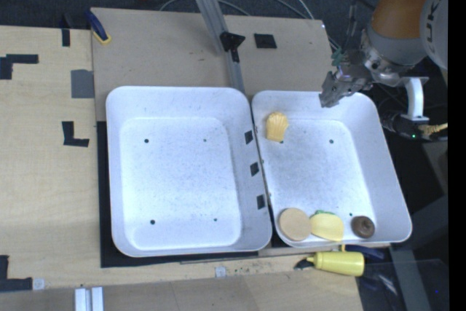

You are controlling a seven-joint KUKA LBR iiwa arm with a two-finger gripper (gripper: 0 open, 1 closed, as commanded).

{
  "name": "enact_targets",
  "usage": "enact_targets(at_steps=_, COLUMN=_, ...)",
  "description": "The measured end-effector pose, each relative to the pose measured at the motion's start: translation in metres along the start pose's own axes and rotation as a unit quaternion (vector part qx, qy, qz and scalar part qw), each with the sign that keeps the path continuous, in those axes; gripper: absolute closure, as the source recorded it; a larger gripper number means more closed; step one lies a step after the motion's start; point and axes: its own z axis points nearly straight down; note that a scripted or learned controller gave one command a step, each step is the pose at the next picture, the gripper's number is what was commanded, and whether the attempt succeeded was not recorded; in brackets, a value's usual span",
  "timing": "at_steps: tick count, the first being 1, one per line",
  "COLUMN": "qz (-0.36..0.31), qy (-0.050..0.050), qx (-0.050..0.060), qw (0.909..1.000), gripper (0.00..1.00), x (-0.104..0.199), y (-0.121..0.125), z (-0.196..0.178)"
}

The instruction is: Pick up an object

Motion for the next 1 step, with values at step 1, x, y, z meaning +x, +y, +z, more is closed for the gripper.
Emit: enact_targets(at_steps=1, qz=0.000, qy=0.000, qx=0.000, qw=1.0000, gripper=1.00, x=0.0565, y=-0.0054, z=-0.0008)
